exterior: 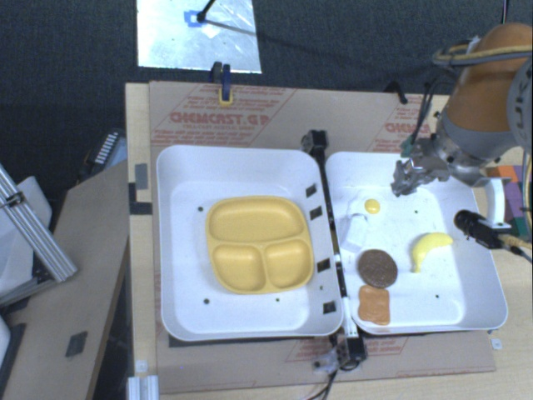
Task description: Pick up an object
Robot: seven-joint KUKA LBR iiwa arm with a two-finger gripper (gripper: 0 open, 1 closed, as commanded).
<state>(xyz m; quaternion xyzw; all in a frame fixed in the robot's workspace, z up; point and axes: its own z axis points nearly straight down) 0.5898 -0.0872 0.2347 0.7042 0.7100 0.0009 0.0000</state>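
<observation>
The right bin holds a fried egg with a yellow yolk, a round brown patty, an orange-brown nugget and a yellow banana. My gripper hangs over the bin's back part, up and to the right of the egg, with nothing visible between its fingers. The banana lies below and to the right of it, near the bin's right side.
The left bin bears a yellow three-compartment tray. A black clip divider runs between the bins. A black cylindrical part sticks in at the right bin's edge. Cardboard lies beneath both bins.
</observation>
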